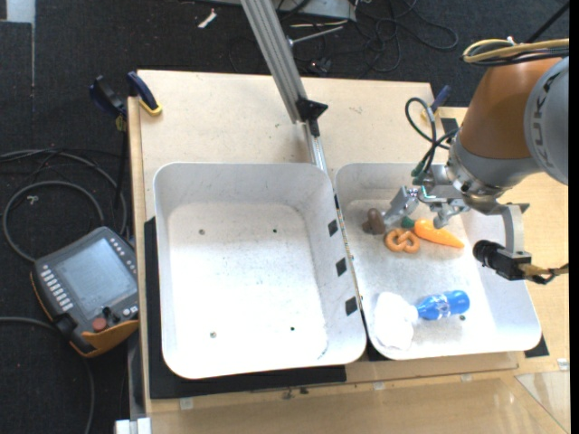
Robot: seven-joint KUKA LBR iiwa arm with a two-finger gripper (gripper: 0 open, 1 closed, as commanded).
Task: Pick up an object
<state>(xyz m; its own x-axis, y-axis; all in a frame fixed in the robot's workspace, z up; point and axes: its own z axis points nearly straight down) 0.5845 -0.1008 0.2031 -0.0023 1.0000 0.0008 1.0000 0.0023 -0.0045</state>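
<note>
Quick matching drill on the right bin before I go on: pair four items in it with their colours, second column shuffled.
Items:
1. carrot
2. bottle
3. pretzel
4. crumpled cloth

Colours:
A. white
B. tan-orange
C. blue
D. bright orange

Pairs: 1-D, 2-C, 3-B, 4-A. All lie in the right bin, under the gripper.

A robotics lab: a plywood bench (226, 116) carries two white bins (244, 269), under a slanted aluminium camera mast (276, 48). A teach pendant (86, 283) with screen and orange trim lies on dark carpet (54, 61) among loose black cables (36, 206), and an industrial arm (516, 116) reaches in.
</note>
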